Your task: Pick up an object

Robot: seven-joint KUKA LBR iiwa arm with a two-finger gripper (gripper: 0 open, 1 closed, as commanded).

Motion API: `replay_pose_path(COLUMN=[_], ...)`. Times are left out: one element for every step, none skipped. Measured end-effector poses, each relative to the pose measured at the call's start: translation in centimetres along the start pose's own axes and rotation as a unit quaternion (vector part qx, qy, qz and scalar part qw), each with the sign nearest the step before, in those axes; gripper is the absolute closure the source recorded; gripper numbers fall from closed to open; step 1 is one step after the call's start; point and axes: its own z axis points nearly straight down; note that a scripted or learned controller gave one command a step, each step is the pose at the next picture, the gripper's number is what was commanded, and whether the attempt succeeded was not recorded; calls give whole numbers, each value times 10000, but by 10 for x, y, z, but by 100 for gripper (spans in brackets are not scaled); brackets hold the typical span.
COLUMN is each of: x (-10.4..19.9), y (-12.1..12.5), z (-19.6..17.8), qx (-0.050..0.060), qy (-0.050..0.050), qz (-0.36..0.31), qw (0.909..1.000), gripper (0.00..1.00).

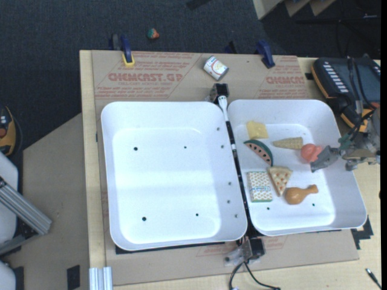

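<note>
Several toy foods lie in the right bin: a yellow cheese square, a watermelon slice, an ice cream cone, a pink-red piece, a pizza slice, a speckled cracker block and a brown drumstick. My gripper reaches in over the bin's right rim and sits low, right beside the pink-red piece on its right side. Whether it touches that piece is unclear.
The left bin lies beside the right one, with a black divider strip between them. A small white box rests on the bench behind the bins. Blue clamps hold the board's far edge. A black and orange device is at the far right.
</note>
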Motion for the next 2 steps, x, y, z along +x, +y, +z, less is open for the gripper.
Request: replay_pose_path(x=[73, 67], y=[75, 73], z=[135, 118], qx=[7, -13], qy=[21, -5], qz=[-42, 0], qw=[10000, 10000], gripper=[0, 100])
